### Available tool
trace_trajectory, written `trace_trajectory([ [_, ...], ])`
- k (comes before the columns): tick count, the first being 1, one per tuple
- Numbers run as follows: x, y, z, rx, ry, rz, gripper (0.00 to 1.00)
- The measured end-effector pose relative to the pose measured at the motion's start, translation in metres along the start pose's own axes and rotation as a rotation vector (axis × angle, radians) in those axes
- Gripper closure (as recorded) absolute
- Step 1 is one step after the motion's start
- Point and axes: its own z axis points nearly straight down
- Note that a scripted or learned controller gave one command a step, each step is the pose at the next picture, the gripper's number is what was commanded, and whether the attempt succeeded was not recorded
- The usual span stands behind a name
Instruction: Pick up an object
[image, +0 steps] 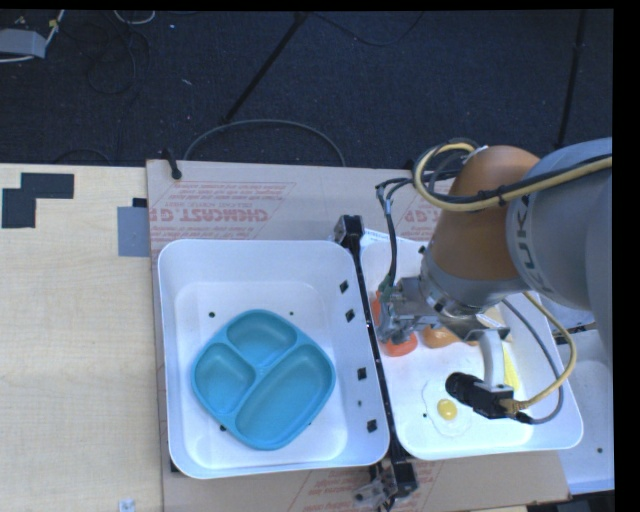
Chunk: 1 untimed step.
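Note:
My gripper (393, 322) is low in the right bin (560, 435), close to its left wall. A red-orange round object (401, 346) lies directly beneath it, partly hidden by the gripper body. Just to the right of that lies an orange piece (438, 338). A toy fried egg (449, 412) lies near the bin's front, and a yellow item (511, 368) shows behind the wrist bracket. The arm's grey and orange wrist covers much of the bin's back half.
The left bin (180, 300) holds a blue divided plate (263, 377). A black divider (366, 340) runs between the two bins. Cardboard lies under the bins, with the wooden bench to the left.

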Motion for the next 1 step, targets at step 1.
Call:
trace_trajectory([
  [1, 0.0551, 0.0085, -0.0033, 0.000, -0.001, 0.000, 1.00],
])
